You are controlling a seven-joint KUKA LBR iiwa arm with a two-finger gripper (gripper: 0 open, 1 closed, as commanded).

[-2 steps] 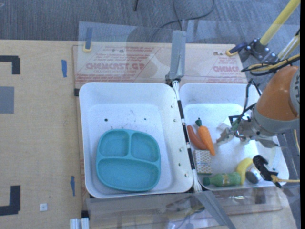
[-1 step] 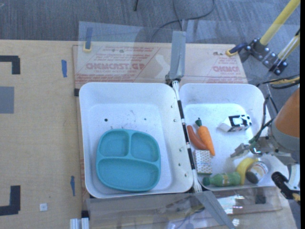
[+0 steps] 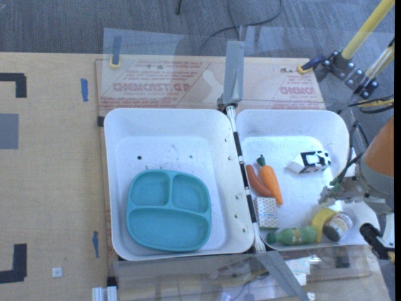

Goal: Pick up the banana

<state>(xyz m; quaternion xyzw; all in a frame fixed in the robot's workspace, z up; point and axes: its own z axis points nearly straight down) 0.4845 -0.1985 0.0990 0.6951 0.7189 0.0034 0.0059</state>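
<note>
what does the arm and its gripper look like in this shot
The arm enters at the right edge as a rounded orange band with a grey section just below it. Beneath that sits the gripper, a cluster of pale grey and silvery metal parts with thin dark cables running along it. A black piece with a white end pokes out lower down, near the bin corner. No markings are legible.

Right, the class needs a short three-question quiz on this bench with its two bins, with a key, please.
1. True or false: the teal plate lies in the left bin.
2. Which lies nearest the yellow banana? A the teal plate; B the round can; C the left bin.
3. From which side of the view does the arm reach in?
Key: 1 true; 2 B; 3 the right.
</note>
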